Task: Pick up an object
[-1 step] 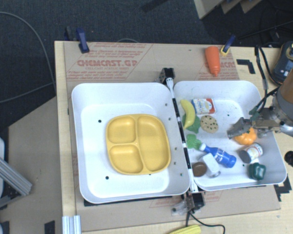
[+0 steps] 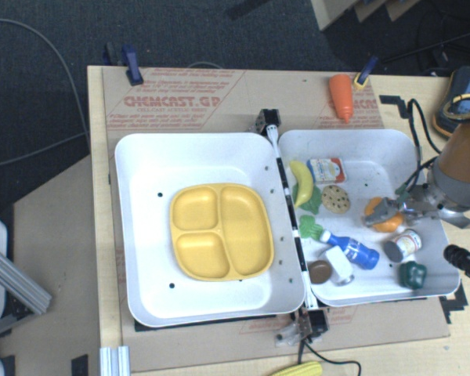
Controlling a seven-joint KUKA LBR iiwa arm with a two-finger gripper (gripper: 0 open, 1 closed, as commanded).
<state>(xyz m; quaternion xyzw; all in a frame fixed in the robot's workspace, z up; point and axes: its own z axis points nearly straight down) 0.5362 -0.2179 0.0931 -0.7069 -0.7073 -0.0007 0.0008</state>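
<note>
The right bin (image 2: 360,141) holds several small items: a yellow banana (image 2: 301,180), a small carton (image 2: 327,168), a cookie (image 2: 336,199), a blue bottle (image 2: 354,251), a tin can (image 2: 404,245), a dark green piece (image 2: 413,273), a brown round piece (image 2: 320,272) and an orange piece (image 2: 387,225). My gripper (image 2: 385,210) reaches in from the right and sits low at the bin's right side, right over the orange piece and touching or nearly touching it. The arm's body hides the bin's right wall.
The left bin (image 2: 141,210) holds a yellow divided plate (image 2: 219,231). An orange carrot (image 2: 341,96) lies on the cardboard behind the right bin, outside it. Clamps and cables sit along the bench's edges.
</note>
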